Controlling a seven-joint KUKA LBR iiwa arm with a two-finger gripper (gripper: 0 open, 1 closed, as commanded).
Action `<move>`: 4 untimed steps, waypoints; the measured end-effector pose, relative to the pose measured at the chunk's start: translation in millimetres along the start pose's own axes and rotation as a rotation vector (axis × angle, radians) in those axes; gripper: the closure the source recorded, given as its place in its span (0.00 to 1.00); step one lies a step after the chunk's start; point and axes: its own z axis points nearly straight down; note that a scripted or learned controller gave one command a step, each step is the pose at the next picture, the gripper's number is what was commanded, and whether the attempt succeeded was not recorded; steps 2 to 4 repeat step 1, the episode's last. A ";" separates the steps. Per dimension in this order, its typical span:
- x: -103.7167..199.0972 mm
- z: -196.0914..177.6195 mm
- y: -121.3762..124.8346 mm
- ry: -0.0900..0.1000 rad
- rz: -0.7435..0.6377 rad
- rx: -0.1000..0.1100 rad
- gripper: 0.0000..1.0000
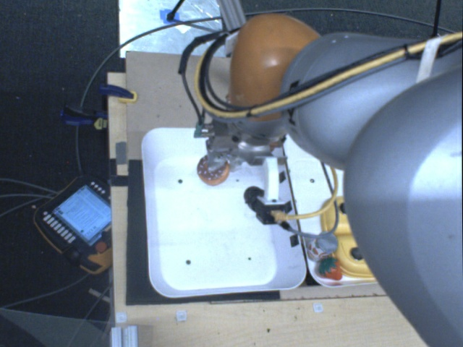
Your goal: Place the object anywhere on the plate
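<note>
In the camera view, the arm (340, 85) reached in from the right and hung low over the left of the 2 bins (163, 215). Its claw (217, 157) sat near the back of that bin, directly above a small round brownish object (213, 171), probably a doughnut. The object touched the claw's tip, but whether it was gripped, or just lay on the bin floor beneath, could not be told. A yellow plate (347, 255) lay in the right bin, largely hidden under the arm, with some small colourful items (323, 255) at its near edge.

The step in hand looked like the pickup. To do it well, the claw should centre on the object and close on it firmly before lifting straight up. The lift should clear the rim between the bins before carrying rightward to a bare part of the plate, away from the colourful items.
</note>
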 end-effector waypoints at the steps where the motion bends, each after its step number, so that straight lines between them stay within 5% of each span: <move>1: -2.0 -0.3 -0.3 -0.001 0.002 0.001 0.00; 4: -2.0 -0.3 -0.3 -0.001 0.002 0.001 0.00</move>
